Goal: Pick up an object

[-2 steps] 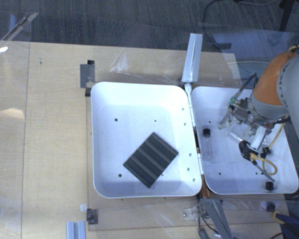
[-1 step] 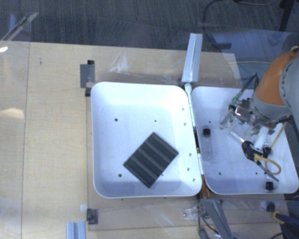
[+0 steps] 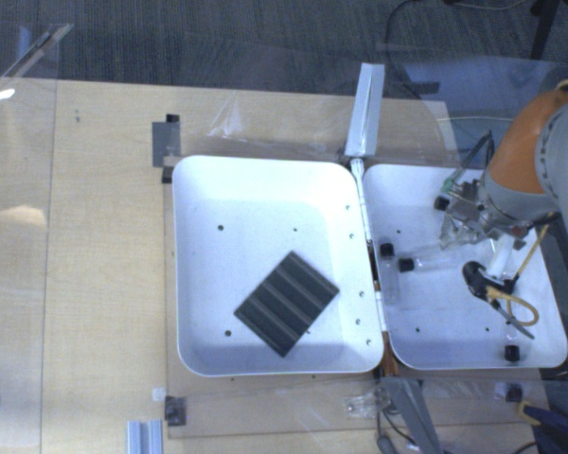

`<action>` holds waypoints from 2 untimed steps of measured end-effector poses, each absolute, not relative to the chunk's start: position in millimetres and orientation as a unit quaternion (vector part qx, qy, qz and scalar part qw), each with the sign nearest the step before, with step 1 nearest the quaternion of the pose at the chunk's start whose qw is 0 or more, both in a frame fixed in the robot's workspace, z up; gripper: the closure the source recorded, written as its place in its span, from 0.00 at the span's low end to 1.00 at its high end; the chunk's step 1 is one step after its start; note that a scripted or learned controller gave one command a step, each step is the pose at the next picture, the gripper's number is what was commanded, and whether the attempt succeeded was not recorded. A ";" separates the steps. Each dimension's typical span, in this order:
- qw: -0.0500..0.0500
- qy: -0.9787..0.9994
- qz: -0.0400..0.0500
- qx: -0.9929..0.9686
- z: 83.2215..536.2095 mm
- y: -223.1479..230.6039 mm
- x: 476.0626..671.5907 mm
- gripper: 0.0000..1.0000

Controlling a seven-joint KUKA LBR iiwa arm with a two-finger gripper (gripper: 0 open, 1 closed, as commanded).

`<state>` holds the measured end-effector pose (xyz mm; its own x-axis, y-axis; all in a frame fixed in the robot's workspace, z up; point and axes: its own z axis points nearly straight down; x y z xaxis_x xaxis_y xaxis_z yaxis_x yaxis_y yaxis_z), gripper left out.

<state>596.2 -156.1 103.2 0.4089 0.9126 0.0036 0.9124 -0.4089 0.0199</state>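
Note:
A dark grey ribbed rectangular pad [image 3: 287, 303] lies flat and turned diagonally in the front half of the left bin [image 3: 199, 253]. My gripper [image 3: 396, 257] hangs over the left part of the right bin [image 3: 426, 343], close to the divider between the bins. Its two pale fingers point left and end in black fingertips [image 3: 386, 250] that stand a little apart, with nothing between them. The gripper is to the right of the pad, on the other side of the divider and apart from it.
The grey arm with its orange band [image 3: 523, 149] covers the back right of the right bin. A black and yellow cable loop [image 3: 492, 291] hangs under the wrist. A metal bar [image 3: 365, 112] sticks up behind the bins. Wooden bench [image 3: 76, 253] lies to the left.

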 end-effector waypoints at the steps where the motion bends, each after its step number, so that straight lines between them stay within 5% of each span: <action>1: 0.007 0.544 0.007 0.839 103.1 -156.0 596.2 0.00; 2: 0.005 0.524 0.006 0.851 90.7 -117.7 556.2 0.00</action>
<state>556.2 -117.7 90.7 0.4501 0.8929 0.0045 0.8928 -0.4502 0.0153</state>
